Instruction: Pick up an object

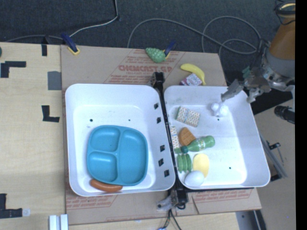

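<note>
- We see the gripper (238,91) at the top right corner of the right bin (249,143), up near its rim. One pale finger points left and a darker one points down. We cannot tell how wide the jaws are. We see nothing held between them.
- A small white ball (218,109) lies in the bin just below and left of the gripper. It looks like the closest thing to pick.
- More things sit by the bin's left wall: a checked packet (188,116), a brown bun (186,137), a green bottle (197,144), a lemon (201,164) and a white egg (194,178).
- To do this well, we think the gripper should come straight down over one thing, with a finger on each side, then close.
- The things on the left touch each other, so a lone one is easier.
- The arm (283,47) is cut off at the picture's edge. The ball is blurry, so its shape is hard to tell.
</note>
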### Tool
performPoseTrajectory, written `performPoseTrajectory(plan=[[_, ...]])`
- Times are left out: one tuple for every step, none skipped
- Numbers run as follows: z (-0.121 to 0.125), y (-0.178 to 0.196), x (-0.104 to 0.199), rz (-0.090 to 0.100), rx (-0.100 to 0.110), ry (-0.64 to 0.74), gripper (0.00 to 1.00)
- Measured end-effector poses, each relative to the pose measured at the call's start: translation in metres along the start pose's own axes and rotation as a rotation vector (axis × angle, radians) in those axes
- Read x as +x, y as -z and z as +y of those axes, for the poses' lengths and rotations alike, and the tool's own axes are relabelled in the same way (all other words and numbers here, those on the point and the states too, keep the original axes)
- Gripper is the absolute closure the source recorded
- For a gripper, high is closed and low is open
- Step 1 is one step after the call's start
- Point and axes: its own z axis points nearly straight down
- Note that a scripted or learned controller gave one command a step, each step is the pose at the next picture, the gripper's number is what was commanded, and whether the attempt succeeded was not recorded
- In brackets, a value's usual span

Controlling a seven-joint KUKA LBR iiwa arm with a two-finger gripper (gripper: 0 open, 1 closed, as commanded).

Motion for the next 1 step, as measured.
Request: performPoseTrajectory(plan=[[-0.0485, -0.146, 0.0563, -0.002, -0.006, -0.001, 0.0]])
